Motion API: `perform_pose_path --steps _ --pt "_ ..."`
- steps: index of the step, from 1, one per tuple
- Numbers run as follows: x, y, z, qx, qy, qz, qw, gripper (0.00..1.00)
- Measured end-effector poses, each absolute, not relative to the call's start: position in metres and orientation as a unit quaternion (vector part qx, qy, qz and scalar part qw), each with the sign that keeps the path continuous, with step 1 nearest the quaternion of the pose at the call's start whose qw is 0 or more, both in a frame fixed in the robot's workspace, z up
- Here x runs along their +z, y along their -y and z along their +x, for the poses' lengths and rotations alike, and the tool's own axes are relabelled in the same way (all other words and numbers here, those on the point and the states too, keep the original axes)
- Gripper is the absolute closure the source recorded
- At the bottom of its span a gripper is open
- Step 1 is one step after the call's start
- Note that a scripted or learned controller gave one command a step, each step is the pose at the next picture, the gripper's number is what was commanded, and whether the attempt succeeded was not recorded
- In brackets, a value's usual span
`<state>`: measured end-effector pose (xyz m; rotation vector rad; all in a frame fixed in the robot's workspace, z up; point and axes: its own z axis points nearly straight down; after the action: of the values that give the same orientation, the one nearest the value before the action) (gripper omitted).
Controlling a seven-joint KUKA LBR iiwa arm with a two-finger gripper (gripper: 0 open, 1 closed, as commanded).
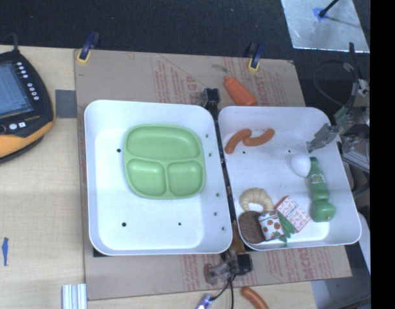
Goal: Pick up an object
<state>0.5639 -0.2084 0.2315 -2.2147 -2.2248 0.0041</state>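
The right bin (275,166) holds several toy foods. Two orange sausages (249,138) lie near its far left. A white egg (301,165) rests beside a green bottle (318,192) along the right side. A croissant (256,199), a brown cookie (249,226) and two small red-and-white cartons (280,220) crowd the near edge. My gripper (321,137) hangs over the bin's far right corner, just above and to the right of the egg, with nothing visibly in it.
A green divided plate (165,160) sits in the left bin (107,224). An orange toy (239,91) lies outside the bins at the back, another orange toy (255,296) at the front. A teach pendant (17,105) rests at far left.
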Motion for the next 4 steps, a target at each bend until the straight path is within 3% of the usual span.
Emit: perform_pose_path --steps 1,2,3,4 --pt "0.091 0.212 0.557 0.0018 0.709 -0.705 0.001 0.00" --pt "0.106 0.212 0.511 0.0015 0.709 -0.705 0.001 0.00" --pt "0.116 0.213 0.511 0.0023 0.711 -0.703 0.001 1.00" --pt "0.096 0.177 0.565 -0.0012 0.710 -0.704 -0.005 1.00"
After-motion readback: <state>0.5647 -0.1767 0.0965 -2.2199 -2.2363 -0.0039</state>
